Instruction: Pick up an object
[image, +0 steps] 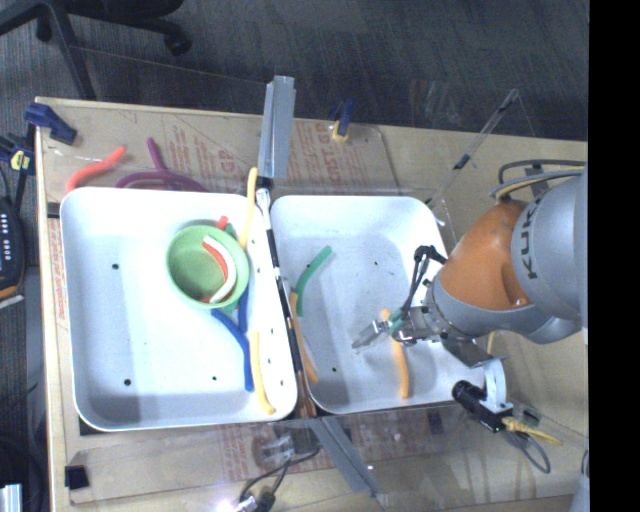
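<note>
My gripper (378, 330) is low in the right bin (345, 215), near its front right part, reaching in from the right under the grey and orange arm (490, 275). An orange stick (402, 368) lies on the bin floor right beside the gripper, its upper end under the gripper's tip; whether it is gripped cannot be made out. A green curved stick (311, 272) lies to the left, apart from the gripper. A thin brownish stick (303, 360) rests along the bin's left wall.
The left bin (110, 330) holds a green bowl (190, 268) with a red and white piece inside, a blue stick (238, 340) and a yellow stick (257, 345) along its right wall. Loose orange and purple pieces (140, 175) lie on the bench behind it.
</note>
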